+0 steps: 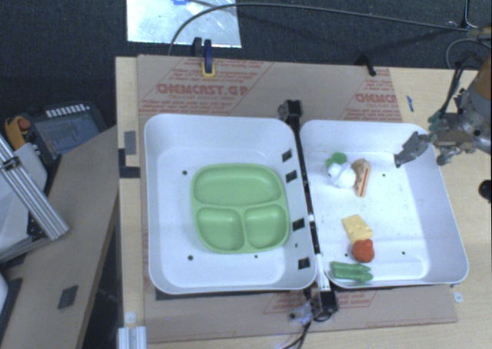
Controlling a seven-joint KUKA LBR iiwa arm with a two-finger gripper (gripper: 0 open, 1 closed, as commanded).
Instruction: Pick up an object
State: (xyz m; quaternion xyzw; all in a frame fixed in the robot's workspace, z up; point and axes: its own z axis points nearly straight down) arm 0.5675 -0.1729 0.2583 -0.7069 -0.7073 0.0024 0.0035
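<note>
The right white bin holds several toy foods: a white and green piece, a hot dog, a yellow cheese wedge, a red tomato and a green pea pod. My gripper hangs over the bin's upper right part, to the right of the hot dog and apart from all the foods. Its two grey fingers are spread, with nothing between them.
The left white bin holds a green divided plate. A black divider joins the two bins. A pendant and metal rail lie off the bench at left. Cables run across the back.
</note>
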